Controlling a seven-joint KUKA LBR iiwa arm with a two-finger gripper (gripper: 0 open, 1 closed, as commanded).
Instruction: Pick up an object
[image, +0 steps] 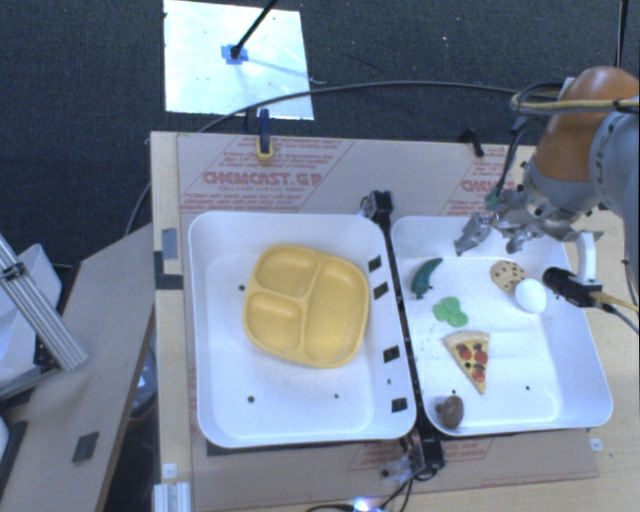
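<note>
grey arm's gripper (497, 237) hovers open above right white bin (575, 395), far edge, holding nothing. bin holds dark green pepper (425, 276), green leaf (450, 312), pizza slice (470, 359), cookie (507, 273), white egg (530, 296), brown lump (451, 410). yellow divided plate (305, 304) in left white bin (225, 400).

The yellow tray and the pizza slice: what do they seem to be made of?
The yellow tray looks like moulded plastic with a matte to slightly glossy finish: one even colour, rounded corners and smooth pressed compartments. The pizza slice seems to be a toy, probably plastic or rubber: flat saturated colours and neat red dots for topping. The view is too coarse to say which.
</note>
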